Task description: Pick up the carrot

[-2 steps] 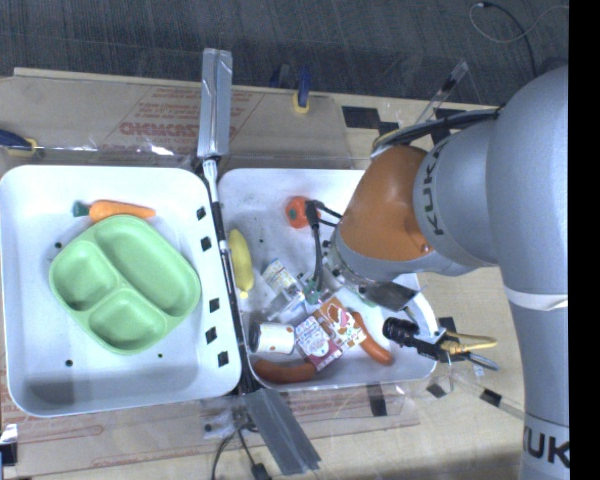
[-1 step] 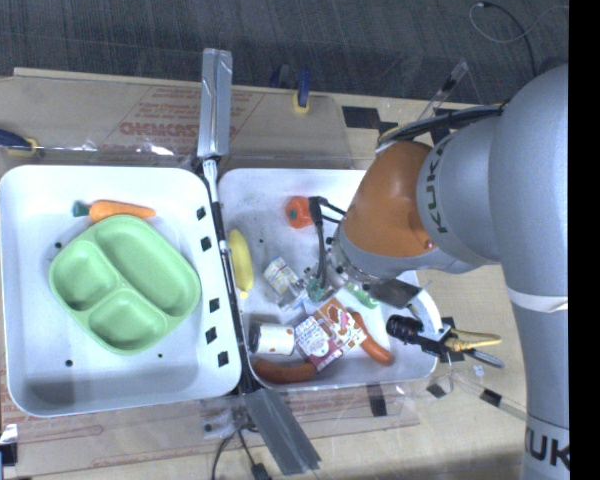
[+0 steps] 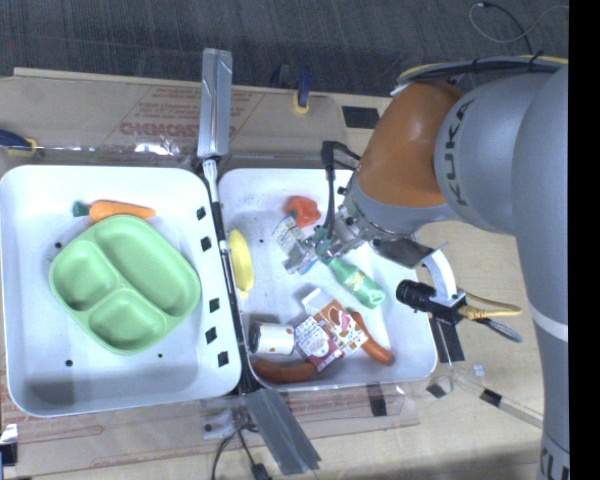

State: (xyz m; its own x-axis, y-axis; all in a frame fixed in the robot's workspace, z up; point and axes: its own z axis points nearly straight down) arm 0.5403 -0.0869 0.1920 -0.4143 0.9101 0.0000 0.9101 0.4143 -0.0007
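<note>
The carrot [image 3: 121, 209], orange with a green top, lies in the left bin [image 3: 20, 298] along its far side, just beyond the green divided plate [image 3: 125, 281]. My gripper [image 3: 308, 249] hangs low over the middle of the right bin [image 3: 265, 183], far to the right of the carrot. It sits among a crinkled silver wrapper [image 3: 285, 232] and a green bottle [image 3: 356, 280]. The arm hides much of what is beneath it.
The right bin also holds a red fruit-like toy [image 3: 302, 209], a yellow banana [image 3: 241, 259], a small can [image 3: 273, 339], a printed snack packet [image 3: 330, 334] and a brown sausage [image 3: 285, 371]. A raised divider [image 3: 216, 228] separates the two bins.
</note>
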